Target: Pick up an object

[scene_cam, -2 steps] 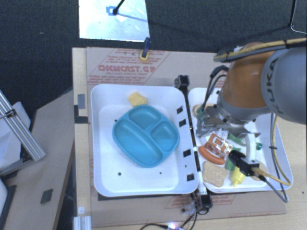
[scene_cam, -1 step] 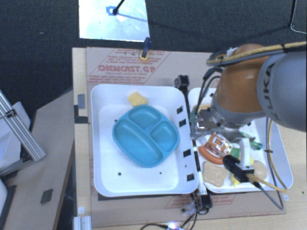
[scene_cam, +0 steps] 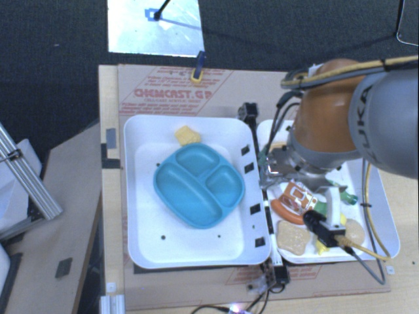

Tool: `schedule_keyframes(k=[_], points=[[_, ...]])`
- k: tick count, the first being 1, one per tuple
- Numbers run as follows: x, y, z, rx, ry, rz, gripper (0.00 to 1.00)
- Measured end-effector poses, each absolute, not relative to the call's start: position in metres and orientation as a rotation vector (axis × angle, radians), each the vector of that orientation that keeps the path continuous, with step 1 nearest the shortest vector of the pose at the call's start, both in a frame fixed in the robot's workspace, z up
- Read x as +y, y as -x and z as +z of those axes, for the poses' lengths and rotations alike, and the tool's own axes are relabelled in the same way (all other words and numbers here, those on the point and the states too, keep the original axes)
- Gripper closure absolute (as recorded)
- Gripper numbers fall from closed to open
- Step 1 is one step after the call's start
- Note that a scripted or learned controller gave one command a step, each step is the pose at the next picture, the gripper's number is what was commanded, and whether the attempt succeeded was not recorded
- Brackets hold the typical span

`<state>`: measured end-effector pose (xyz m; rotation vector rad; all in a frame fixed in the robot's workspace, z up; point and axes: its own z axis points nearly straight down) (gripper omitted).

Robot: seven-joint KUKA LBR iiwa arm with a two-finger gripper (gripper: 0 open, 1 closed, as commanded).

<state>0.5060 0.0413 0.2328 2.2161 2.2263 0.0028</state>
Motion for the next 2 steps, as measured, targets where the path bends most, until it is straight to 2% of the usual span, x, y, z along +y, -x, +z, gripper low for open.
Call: schedule_keyframes(k=[2], points=[[0.035,-0.493,0.219,2.223,-2.222,-0.001,1.0]])
